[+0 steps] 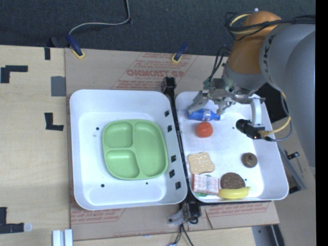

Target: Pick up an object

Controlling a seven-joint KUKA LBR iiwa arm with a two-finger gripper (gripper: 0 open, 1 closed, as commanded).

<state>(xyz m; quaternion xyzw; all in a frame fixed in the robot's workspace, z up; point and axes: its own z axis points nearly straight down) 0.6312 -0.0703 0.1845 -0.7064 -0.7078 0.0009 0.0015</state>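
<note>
My gripper (209,106) hangs over the far left part of the right bin (266,152), its two grey fingers spread open. Between and just below them lies a blue bottle-like object (204,116) on the bin floor; the fingers straddle its far side. A red tomato-like ball (204,129) sits just in front of it. Nearer the front lie a slice of toast (201,163), a pink-and-white packet (205,184), a brown patty (232,180), a yellow banana (234,192) and a small brown doughnut (249,160).
The left bin (87,111) holds a green divided plate (135,149). A black clamp (169,84) sits at the far end of the wall between the two bins. The arm's grey body (292,60) and a black cable fitting (248,128) overhang the right bin's right side.
</note>
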